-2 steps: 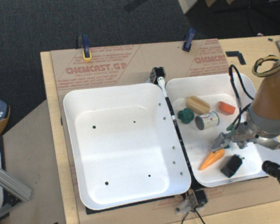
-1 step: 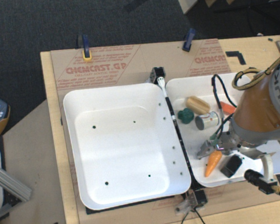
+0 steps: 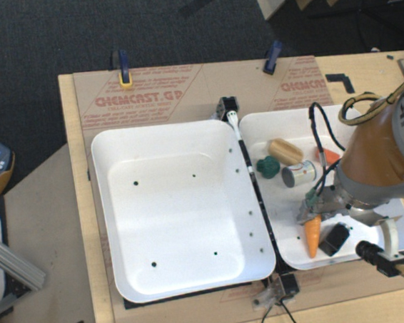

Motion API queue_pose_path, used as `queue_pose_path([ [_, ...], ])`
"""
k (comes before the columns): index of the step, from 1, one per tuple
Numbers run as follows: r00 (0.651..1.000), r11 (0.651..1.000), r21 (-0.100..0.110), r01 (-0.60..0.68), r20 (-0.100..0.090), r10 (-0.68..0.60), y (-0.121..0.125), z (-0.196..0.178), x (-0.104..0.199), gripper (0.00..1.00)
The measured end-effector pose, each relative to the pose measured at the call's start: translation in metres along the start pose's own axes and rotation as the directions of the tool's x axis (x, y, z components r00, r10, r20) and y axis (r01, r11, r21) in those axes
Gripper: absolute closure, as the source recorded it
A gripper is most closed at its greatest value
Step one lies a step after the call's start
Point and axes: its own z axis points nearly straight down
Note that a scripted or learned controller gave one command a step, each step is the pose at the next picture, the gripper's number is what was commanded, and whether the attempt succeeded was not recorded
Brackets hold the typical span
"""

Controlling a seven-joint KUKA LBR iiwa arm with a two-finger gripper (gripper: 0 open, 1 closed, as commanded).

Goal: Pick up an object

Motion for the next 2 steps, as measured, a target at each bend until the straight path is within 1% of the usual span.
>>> queue_pose_path([
  [1, 1.000, 1.000, -0.012, 0.011, 0.000, -0.011, 0.075, -0.095, 0.072, 1.00],
  [2, 1.000, 1.000, 0.001, 0.011, -0.003, -0.011, 0.081, -0.089, 0.163, 1.00],
])
